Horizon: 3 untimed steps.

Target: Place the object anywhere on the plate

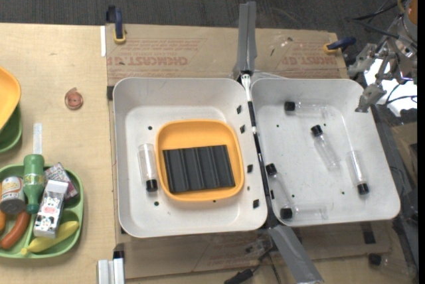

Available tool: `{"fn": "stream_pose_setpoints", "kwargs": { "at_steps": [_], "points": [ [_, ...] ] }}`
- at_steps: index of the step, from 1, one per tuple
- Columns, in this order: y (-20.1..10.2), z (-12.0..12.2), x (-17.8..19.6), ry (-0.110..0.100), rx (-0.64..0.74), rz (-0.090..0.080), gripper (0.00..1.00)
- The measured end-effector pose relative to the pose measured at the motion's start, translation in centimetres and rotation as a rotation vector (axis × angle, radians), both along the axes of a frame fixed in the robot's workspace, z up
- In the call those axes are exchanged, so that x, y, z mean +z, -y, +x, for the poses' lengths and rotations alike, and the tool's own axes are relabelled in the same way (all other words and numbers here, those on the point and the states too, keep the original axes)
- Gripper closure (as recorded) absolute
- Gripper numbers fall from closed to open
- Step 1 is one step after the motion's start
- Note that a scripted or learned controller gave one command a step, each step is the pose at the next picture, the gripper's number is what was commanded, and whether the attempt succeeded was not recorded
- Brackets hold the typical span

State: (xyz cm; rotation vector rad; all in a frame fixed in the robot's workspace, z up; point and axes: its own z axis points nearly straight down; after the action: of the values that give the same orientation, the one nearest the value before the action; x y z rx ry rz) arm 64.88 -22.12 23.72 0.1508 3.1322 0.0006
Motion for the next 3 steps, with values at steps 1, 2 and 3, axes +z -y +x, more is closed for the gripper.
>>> {"fn": "stream_pose_setpoints", "kwargs": {
  "at_steps": [1, 2, 3],
  "points": [
    [0.0, 0.8, -0.9, 0.001, 0.181, -0.001, 0.0],
    [0.0, 1.2, -0.3, 0.002, 0.456, -0.002, 0.0],
    [0.0, 1.2, 0.4, 0.002, 0.702, -0.003, 0.0]
  ]
}}
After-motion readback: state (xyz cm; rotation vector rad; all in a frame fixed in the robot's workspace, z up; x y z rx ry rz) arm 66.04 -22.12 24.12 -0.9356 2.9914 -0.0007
